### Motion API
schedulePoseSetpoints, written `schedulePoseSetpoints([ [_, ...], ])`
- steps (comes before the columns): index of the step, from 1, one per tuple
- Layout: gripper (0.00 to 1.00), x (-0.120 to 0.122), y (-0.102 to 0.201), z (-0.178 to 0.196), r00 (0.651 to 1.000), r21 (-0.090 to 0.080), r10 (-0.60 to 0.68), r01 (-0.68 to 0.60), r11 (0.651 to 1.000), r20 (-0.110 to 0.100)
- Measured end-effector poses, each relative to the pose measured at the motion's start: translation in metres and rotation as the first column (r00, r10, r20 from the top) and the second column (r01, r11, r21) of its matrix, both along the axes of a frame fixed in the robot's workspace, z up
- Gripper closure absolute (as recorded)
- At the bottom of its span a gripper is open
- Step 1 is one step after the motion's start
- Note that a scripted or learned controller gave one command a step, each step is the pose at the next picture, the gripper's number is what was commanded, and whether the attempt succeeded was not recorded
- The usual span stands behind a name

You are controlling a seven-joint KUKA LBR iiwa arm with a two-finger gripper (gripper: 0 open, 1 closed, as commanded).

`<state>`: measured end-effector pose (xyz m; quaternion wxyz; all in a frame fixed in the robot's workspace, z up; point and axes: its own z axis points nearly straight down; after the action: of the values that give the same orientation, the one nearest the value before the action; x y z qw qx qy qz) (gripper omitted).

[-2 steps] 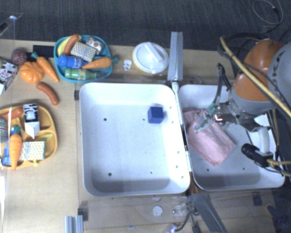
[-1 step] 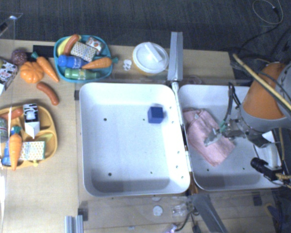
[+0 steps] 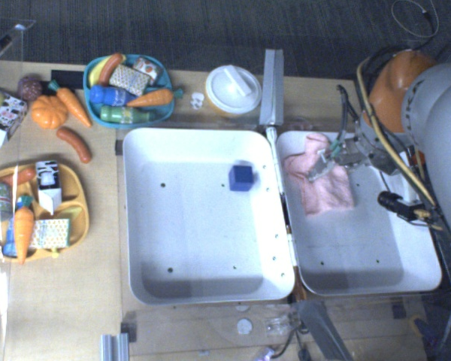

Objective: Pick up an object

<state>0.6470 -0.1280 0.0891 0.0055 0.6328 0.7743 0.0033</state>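
A crumpled pink cloth [image 3: 325, 189] lies in the far half of the right bin [image 3: 376, 269]. My gripper [image 3: 327, 164] reaches in from the right and sits low over the cloth's upper part, touching or nearly touching it. A small blue cube [image 3: 242, 177] rests alone in the left bin [image 3: 195, 262], near its far right corner, well apart from the gripper.
A metal divider post [image 3: 270, 89] stands at the far end between the bins. Behind them sit a white lid [image 3: 233, 89] and a blue bowl of toy food [image 3: 128, 90]. A yellow plate of toys [image 3: 34, 210] and loose toy vegetables [image 3: 60, 115] lie to the left. Cables [image 3: 406, 201] hang over the right bin.
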Motion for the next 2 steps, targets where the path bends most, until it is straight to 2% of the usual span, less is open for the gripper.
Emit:
schedulePoseSetpoints([
  [1, 0.00, -0.067, -0.015, 0.001, 0.997, -0.001, 0.079, -0.079, 0.997, -0.001],
  [2, 0.00, -0.041, 0.018, 0.001, 0.996, 0.000, 0.094, -0.094, 0.996, 0.002],
])
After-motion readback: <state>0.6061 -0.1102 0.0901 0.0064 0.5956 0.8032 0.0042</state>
